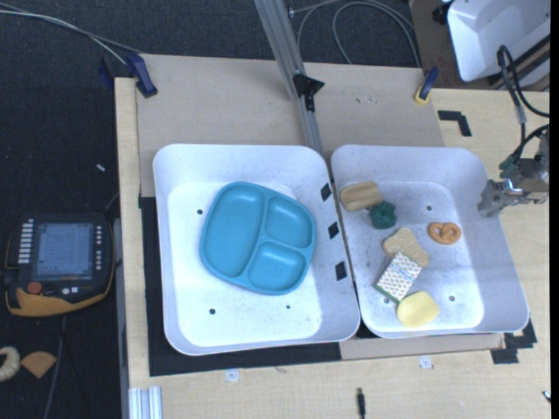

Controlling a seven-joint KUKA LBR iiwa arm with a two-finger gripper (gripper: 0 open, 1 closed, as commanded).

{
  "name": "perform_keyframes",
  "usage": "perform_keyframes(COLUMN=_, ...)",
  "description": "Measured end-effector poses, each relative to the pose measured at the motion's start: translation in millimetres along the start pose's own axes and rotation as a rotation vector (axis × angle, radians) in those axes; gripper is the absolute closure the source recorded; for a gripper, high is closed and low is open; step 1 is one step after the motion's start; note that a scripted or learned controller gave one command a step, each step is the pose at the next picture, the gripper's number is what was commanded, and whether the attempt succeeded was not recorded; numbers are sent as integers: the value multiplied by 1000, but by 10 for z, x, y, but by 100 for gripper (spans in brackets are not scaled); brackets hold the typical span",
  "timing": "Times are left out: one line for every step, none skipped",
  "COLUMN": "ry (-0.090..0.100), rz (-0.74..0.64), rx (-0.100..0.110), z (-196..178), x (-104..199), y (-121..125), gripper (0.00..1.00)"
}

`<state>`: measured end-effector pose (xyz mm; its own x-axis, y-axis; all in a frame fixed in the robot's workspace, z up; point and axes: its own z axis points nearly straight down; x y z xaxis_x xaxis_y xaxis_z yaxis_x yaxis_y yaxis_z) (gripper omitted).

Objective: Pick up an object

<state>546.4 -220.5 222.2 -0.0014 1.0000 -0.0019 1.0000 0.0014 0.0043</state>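
The arm enters at the right edge of the camera view, only its lower end visible: a grey metal gripper (pixel 500 197) with cabling above it, hanging over the outer right rim of the right-hand shallow white plastic bin (pixel 489 260). The tool points down and slightly leftward toward the bin wall; nothing can be seen between its tips, and whether it is spread or pressed together cannot be told at this size.

Closest to the gripper, to its left and a little lower in the view, lies a small orange-brown pretzel-shaped toy (pixel 444 232). Further left of that sits a tan flat cracker-like piece (pixel 406 243), and touching its lower edge a white rectangular packet with a blue-green speckled pattern (pixel 399 277). Below the packet, just beside it, rests a rounded pale yellow lemon-like object (pixel 417 309), the farthest down from the gripper. Well to the gripper's left, at about its own height, a tan bread-roll-shaped object (pixel 360 195) lies near the bin's left wall, with a small dark green broccoli-like lump (pixel 382 216) just beside its lower right end.

Beyond all these, farthest from the gripper, the left-hand shallow white plastic bin (pixel 179 312) holds a light blue three-compartment plastic plate (pixel 258 236), lying flat and turned at an angle
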Motion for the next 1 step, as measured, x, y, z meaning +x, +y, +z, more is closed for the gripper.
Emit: perform_keyframes(ry=-1, rz=-1, rx=-2, z=-543, x=-3, y=15, gripper=100)
